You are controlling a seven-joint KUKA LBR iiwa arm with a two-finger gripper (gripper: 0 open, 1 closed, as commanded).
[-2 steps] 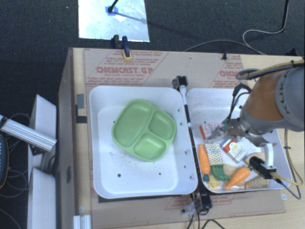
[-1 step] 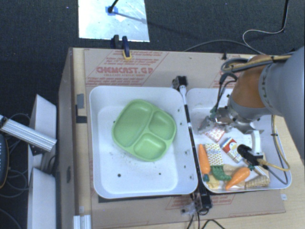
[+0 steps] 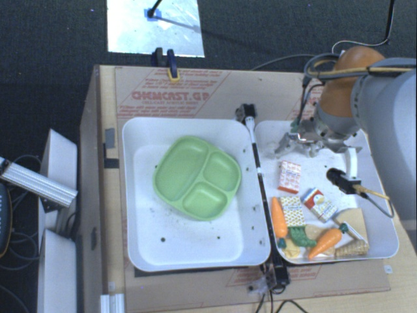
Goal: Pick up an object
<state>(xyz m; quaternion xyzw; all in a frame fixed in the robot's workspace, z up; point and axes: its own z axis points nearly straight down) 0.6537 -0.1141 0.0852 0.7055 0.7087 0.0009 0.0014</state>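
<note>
At the lower right of the frame we see the toy food heaped in the near corner of the right bin point(image 3: 384, 240): two carrots point(image 3: 279, 218), a green piece and some small boxes, probably gathered there so one can be picked from a crowd. A small red-and-white box point(image 3: 290, 176) lies apart, just below the hand point(image 3: 301, 142), the likeliest target. The hand hangs low at the far end, empty, its fingers spread; the green divided plate point(image 3: 197, 177) sits alone in the left bin point(image 3: 140, 194).

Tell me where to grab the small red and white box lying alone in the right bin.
Take the red and white box across its two long sides, coming straight down from above. It lies flat with bare floor on both long sides, apart from the carrot below it, so the hand has room.
</note>
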